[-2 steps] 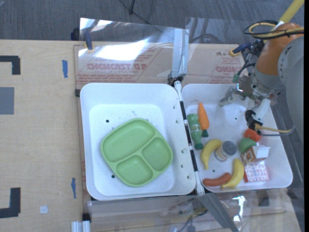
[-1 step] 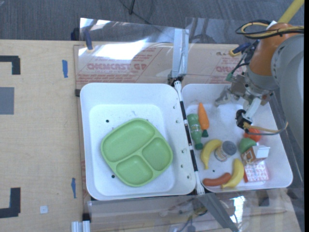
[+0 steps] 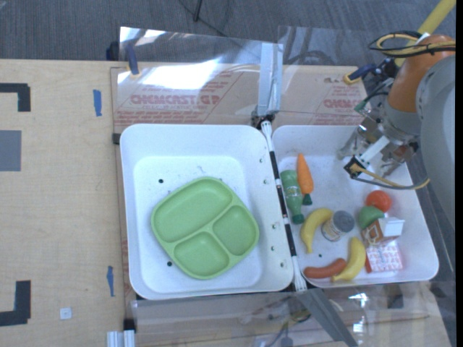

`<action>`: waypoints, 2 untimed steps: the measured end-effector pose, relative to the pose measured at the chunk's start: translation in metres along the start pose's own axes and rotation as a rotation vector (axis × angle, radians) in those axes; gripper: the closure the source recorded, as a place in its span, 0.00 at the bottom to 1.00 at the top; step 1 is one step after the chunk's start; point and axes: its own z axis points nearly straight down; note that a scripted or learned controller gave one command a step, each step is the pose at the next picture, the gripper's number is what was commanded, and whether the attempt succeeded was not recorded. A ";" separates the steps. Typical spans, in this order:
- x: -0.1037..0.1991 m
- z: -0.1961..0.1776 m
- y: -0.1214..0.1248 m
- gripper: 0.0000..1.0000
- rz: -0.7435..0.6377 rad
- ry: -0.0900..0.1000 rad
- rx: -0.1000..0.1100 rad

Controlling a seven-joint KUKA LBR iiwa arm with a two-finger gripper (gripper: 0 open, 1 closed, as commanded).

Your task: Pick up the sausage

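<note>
sausage (image 3: 325, 270) glossy plastic | left bin (image 3: 137, 144) smooth plastic | bench (image 3: 58, 194) matt wood

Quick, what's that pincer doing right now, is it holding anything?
Pincer: open or closed cannot be told; it hangs over the right bin's far end, apart from the sausage lying at the near edge.

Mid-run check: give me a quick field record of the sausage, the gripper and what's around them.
target: sausage, lying in the right bin, by its lower edge in the camera view
neighbour: banana, against the sausage's right end
gripper: gripper, over the bin's upper right part, well apart from the sausage
sausage picked: not yet
left bin: left bin holds a green divided plate
</note>
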 end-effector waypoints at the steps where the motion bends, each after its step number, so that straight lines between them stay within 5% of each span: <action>1: -0.007 0.000 -0.002 0.00 0.342 0.009 -0.014; 2: -0.016 -0.001 0.010 0.00 0.583 0.017 -0.004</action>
